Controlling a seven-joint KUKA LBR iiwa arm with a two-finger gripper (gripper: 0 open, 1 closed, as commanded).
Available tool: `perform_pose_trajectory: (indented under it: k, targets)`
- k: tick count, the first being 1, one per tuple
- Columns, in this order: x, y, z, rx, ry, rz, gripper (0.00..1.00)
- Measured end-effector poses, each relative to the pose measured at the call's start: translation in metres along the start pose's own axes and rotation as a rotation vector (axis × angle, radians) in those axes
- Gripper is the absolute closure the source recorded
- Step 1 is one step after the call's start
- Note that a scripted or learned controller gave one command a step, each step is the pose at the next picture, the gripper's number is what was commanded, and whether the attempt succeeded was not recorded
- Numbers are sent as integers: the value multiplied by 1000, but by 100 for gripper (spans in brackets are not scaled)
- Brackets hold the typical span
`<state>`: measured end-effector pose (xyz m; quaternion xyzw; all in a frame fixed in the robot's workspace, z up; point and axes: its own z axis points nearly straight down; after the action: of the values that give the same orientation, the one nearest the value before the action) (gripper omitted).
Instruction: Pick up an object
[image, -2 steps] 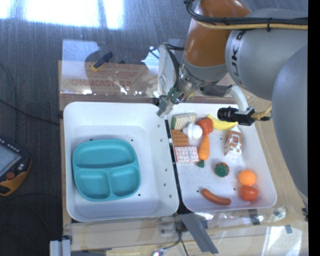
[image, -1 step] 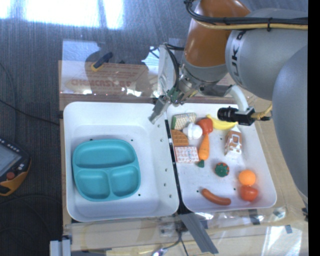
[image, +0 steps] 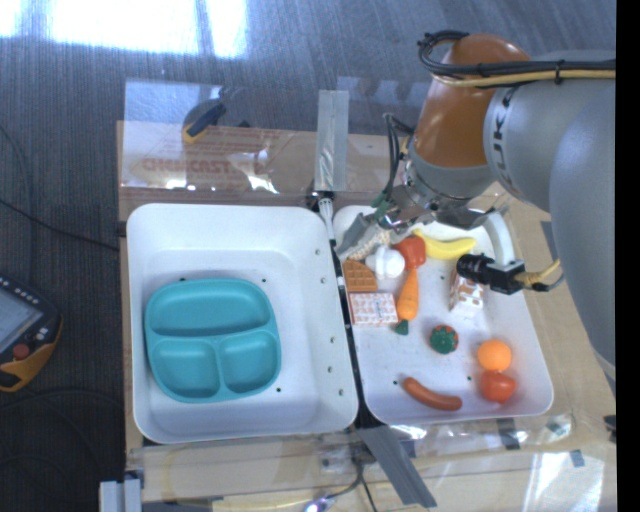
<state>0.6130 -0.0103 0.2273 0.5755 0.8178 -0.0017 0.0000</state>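
Observation:
My gripper (image: 362, 238) hangs low over the back left corner of the right bin (image: 520, 330), next to the divider between the bins. Just below it lie a white egg-shaped piece (image: 388, 264), a red pepper (image: 412, 250) and a brown waffle square (image: 360, 277). An orange carrot (image: 407, 292) points toward the bin's front. A pink wafer (image: 373, 308) lies beside the carrot. A yellow banana (image: 446, 244) rests under the wrist. Nothing is visibly held.
Further front in the right bin are a small carton (image: 466, 292), a green and red piece (image: 443, 339), an orange (image: 494, 355), a tomato (image: 498, 386) and a sausage (image: 432, 394). The left bin (image: 300, 240) holds a teal divided plate (image: 212, 337).

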Motion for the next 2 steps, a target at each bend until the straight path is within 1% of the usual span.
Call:
perform_pose_trajectory:
  k: [1,2]
  targets:
    - [-27,-111,44,1,1,-104,0]
    - [-72,-78,138,-11,-1,77,0]
